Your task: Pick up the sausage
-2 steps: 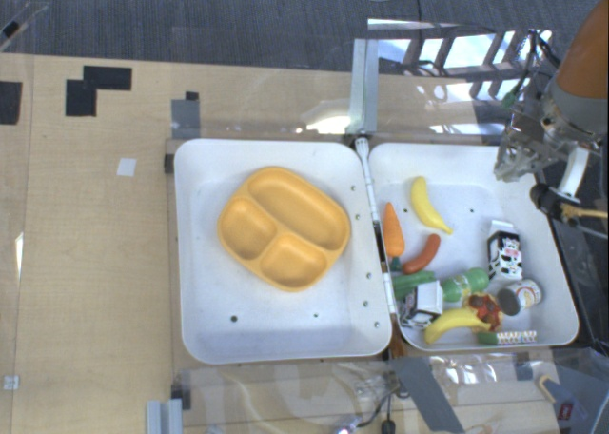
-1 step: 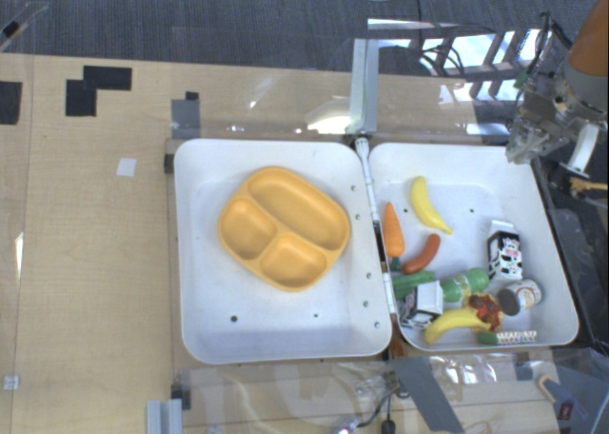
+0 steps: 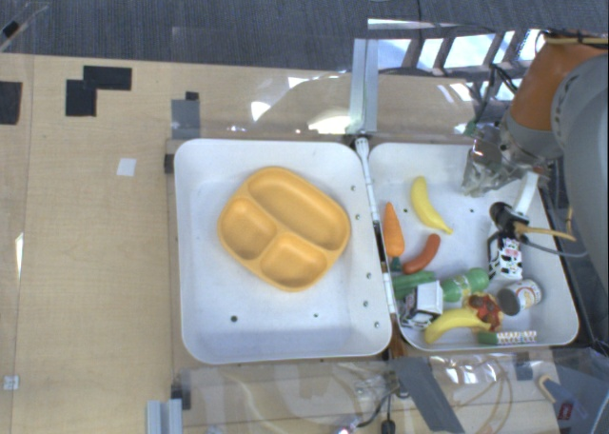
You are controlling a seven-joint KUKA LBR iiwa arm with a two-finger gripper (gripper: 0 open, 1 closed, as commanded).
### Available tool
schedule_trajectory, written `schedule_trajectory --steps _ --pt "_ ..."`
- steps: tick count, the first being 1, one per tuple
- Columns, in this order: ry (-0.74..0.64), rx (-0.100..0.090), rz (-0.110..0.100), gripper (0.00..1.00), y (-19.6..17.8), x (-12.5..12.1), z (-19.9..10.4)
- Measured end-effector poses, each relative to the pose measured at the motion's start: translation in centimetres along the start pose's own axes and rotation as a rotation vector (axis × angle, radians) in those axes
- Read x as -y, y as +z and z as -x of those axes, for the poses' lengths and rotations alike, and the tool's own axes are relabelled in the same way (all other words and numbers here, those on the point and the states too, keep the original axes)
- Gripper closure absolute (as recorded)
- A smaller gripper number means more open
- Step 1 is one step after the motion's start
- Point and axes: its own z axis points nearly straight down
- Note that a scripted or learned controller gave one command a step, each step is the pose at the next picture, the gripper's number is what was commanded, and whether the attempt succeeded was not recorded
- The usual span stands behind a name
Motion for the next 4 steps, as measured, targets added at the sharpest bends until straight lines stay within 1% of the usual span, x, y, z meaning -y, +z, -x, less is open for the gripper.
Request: schedule_trajectory --steps 1,2,3,4 --pt "0.0 0.0 0.0 0.0 0.0 0.0 0.0" --pt "-0.006 0.0 0.005 1.0 -1.2 -0.2 -0.2" --pt "0.417 0.001 0.0 1.0 -19.4 1.3 -1.2" --pt "0.264 0.002 -0.005 1.0 -9.8 -0.3 1.9"
